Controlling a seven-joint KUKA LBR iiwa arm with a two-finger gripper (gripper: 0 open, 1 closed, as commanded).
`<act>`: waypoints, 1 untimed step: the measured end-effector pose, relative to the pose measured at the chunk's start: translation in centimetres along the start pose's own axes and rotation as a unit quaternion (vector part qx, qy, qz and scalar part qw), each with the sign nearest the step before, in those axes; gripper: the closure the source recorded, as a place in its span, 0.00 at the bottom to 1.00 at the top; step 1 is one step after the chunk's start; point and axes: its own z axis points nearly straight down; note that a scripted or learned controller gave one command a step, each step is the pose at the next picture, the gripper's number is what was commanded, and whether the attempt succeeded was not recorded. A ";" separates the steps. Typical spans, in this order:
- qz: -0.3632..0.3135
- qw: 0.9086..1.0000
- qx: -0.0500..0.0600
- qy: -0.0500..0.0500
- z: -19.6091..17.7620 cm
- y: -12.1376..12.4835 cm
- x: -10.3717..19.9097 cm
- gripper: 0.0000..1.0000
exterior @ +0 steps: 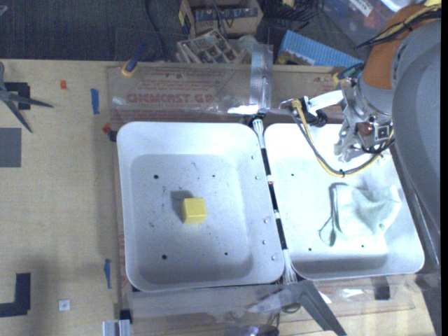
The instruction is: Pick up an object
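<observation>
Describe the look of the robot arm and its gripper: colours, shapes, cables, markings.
The arm is a thick, rounded grey body with an orange band above the wrist. Below that sits a silvery metal wrist block with a small red spot on it, ending in the gripper, which looks like pale metal. A yellow cable loops from the wrist down over the right bin, beside thinner dark wires.

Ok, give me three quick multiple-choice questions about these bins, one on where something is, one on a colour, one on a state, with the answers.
1. Where does the small block lie?
A. left bin
B. right bin
C. on the bench

2. What colour is it?
A. red
B. yellow
C. blue

3. How does the cloth lie in the right bin?
A. folded square
B. crumpled
C. hanging over the rim

Answers:
1 A, it sits on the left bin's floor.
2 B, it is plainly yellow.
3 B, it is bunched loosely, below the gripper.
</observation>
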 end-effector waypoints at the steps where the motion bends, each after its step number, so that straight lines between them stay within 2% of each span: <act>1: 0.002 1.000 0.000 0.001 -1.0 0.2 0.0 1.00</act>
